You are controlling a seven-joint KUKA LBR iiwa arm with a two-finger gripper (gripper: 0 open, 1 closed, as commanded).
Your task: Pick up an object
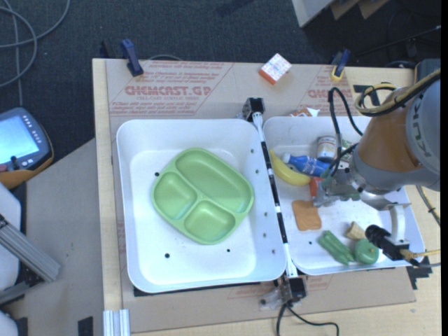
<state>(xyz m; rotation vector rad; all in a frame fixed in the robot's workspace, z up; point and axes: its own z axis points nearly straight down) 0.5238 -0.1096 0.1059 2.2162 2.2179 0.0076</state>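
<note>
The right bin (287, 127) holds a yellow banana (289, 173), a blue object (306, 164) and a silver can (325, 147) near its back. My gripper (323, 192) hangs low over the middle of this bin, just right of the banana's end and next to a small red piece (314, 185). A flat brown piece (306, 215) lies just below the gripper. Toward the front lie a long green item (336, 247), a round green item (365, 252) and a small tan piece (355, 229). I see nothing held between the fingers.
A green divided plate (203, 194) lies in the left bin (136, 152). An orange and white box (275, 68) sits on the bench behind the bins. Blue clamps (131, 56) (339, 63) stand at the back edge.
</note>
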